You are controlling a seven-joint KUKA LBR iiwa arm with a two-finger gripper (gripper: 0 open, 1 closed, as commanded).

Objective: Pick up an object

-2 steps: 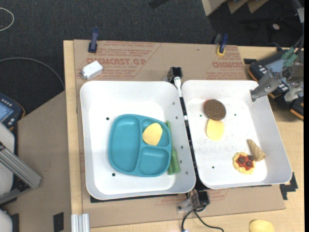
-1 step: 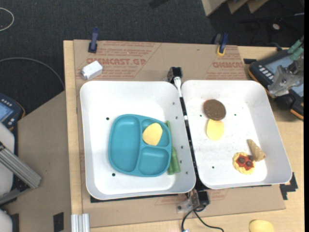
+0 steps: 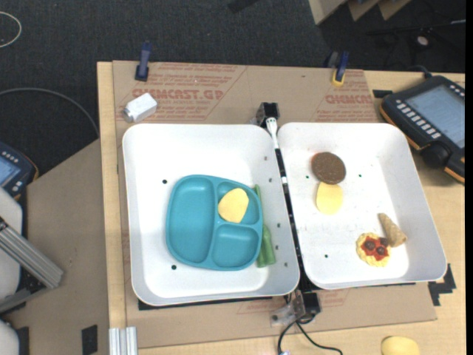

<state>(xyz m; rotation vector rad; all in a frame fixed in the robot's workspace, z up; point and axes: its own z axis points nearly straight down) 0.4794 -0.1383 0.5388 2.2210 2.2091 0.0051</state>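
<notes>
A: Which objects do we see available for picking?

B: In the left bin (image 3: 140, 198) we find a teal divided tray (image 3: 194, 224). A yellow piece (image 3: 233, 205) lies in its upper right compartment. A green strip (image 3: 264, 239) runs along the tray's right edge, between the tray and the bin wall.

A: And in the right bin (image 3: 417, 176)?

B: We count four items. A brown disc (image 3: 327, 167) lies near the bin's upper middle, with a pale yellow oval (image 3: 329, 198) just below it, touching or nearly so. Towards the lower right corner sit a yellow piece with red spots (image 3: 373, 248) and, just beside it, a tan stick (image 3: 392, 230), tilted.

A: What do we note around the bins?

B: Both bins rest side by side on a brown board (image 3: 222, 87). A small white block (image 3: 140, 107) lies on the board above the left bin. Two clamps, one blue (image 3: 143, 61) and one blue and yellow (image 3: 339, 66), grip the board's far edge. A control pendant (image 3: 432, 117) lies at the right, well apart from the tray.
</notes>
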